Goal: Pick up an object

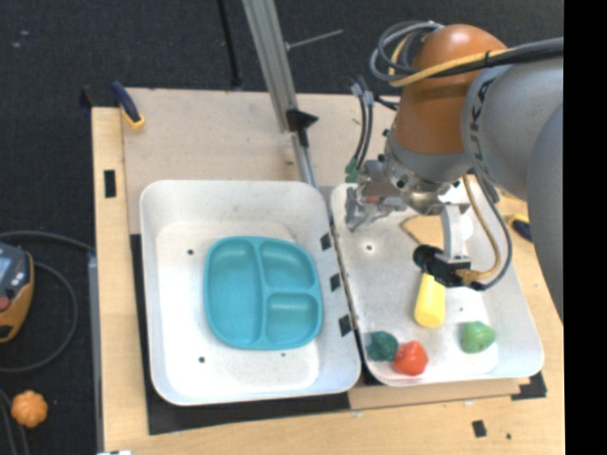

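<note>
Objects for picking lay along the near end of the right bin point(512, 344): a dark green lump point(383, 346) nearest the divider, a red piece point(411, 358) just beside it and touching or almost touching it, and a light green piece point(476, 336) set apart toward the right wall. A yellow piece point(430, 301), upright and slightly tilted, stood a little farther in, between the red and light green ones and behind them. Just above its top end sat a black fitting point(438, 263) with a cable looping off to the right; whether the two touched could not be told.

In the left bin point(161, 254) a blue tray point(262, 292) with three compartments lay flat near the middle, its compartments bare.

Farther back, the hand point(365, 207) hung over the far left corner of the right bin, close to the wall shared by the two bins and well apart from all four pieces. Its fingers were blurred against the metal around them, so it could not be told whether they were spread or pressed together; nothing showed between them. Above it rose the orange band point(446, 83) and the grey arm point(517, 131), reaching in from the right.

Beyond the bins, on the counter point(190, 140), a grey metal rail point(270, 55) slanted up toward the far edge. An orange ball point(28, 407) lay off the counter at the near left.
</note>
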Motion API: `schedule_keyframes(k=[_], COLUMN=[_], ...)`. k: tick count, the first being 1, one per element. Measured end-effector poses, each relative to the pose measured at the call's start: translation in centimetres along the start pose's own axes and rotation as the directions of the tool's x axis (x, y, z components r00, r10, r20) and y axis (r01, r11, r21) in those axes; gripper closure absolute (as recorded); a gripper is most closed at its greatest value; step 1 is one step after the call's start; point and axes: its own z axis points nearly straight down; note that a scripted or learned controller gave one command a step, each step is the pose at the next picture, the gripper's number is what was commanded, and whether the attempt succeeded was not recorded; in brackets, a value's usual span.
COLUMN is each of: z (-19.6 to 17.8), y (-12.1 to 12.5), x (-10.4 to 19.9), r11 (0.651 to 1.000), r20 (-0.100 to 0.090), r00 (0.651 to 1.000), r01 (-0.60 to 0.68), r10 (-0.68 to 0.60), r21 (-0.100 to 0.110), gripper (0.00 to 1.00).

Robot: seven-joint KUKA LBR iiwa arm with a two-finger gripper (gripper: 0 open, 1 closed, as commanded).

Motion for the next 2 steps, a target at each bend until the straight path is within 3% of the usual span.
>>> schedule_keyframes(k=[2], z=[0.0], y=[-0.8], x=[9.0], r11=[1.0], r20=[0.0], r00=[1.0], r01=[0.0], r10=[0.0], r21=[-0.001], gripper=[1.0])
